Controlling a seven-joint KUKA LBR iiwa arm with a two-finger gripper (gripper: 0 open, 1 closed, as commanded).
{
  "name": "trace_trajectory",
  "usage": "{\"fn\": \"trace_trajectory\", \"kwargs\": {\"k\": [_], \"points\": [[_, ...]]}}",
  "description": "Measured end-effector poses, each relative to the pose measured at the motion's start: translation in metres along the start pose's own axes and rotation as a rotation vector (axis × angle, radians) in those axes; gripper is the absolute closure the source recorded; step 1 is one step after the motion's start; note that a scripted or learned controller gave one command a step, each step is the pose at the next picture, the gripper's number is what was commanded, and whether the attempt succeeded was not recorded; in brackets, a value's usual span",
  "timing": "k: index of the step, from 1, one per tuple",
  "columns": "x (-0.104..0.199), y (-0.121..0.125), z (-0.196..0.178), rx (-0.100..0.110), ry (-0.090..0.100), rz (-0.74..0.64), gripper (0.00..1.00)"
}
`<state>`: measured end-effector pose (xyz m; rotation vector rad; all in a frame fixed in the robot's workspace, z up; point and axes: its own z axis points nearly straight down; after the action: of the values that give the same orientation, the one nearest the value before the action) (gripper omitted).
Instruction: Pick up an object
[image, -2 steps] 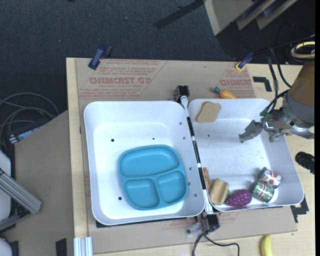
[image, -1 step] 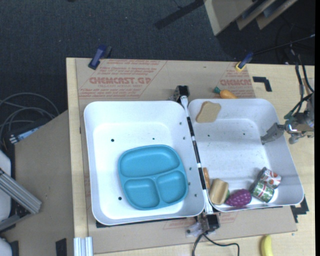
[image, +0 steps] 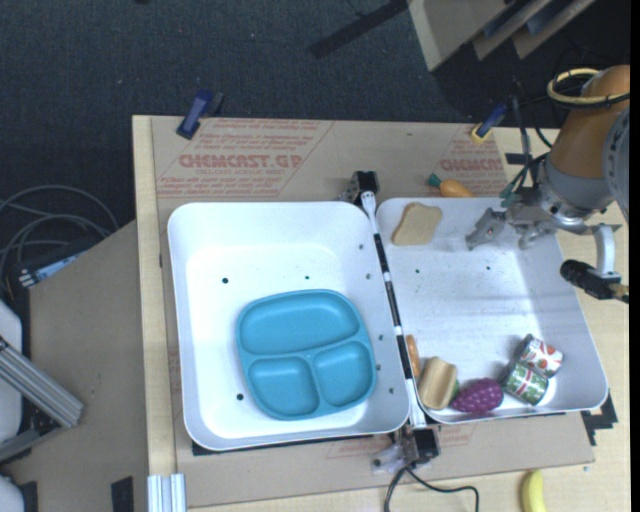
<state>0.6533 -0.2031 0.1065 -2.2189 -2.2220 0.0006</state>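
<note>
The pincer (image: 497, 226) hovers over the far part of the right bin (image: 470, 300), its two fingers spread apart with nothing between them; a slice of bread (image: 417, 224) lies just left of it in the far left corner; along the near edge sit a bread roll (image: 437, 381), purple grapes (image: 479, 396) and two small cans (image: 531, 372); the left bin (image: 200, 250) holds a blue divided tray (image: 305, 352); a carrot (image: 453, 187) lies on the table (image: 250, 160) beyond the right bin.
</note>
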Motion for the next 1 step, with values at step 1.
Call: {"fn": "trace_trajectory", "kwargs": {"k": [1], "points": [[0.1465, -0.0022, -0.0792, -0.005, 0.001, -0.002, 0.00]]}}
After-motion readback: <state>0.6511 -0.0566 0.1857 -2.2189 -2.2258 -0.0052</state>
